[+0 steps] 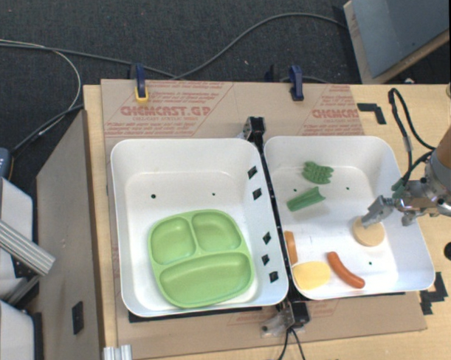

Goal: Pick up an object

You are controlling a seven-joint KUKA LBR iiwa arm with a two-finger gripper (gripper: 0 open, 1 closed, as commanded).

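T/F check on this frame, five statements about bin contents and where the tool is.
1. The green divided tray lies in the left bin. True.
2. The tool is over the left bin. False: it is over the right bin, by the tan round piece.
3. The tray holds food items. False: its compartments show nothing in them.
4. A yellow piece lies near the right bin's front edge. True.
5. Two green pieces lie in the right bin. True.

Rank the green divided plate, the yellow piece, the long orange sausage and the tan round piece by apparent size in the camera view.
1. green divided plate, by far the largest
2. yellow piece
3. long orange sausage and tan round piece: too alike to separate; the pincer partly covers the round one.
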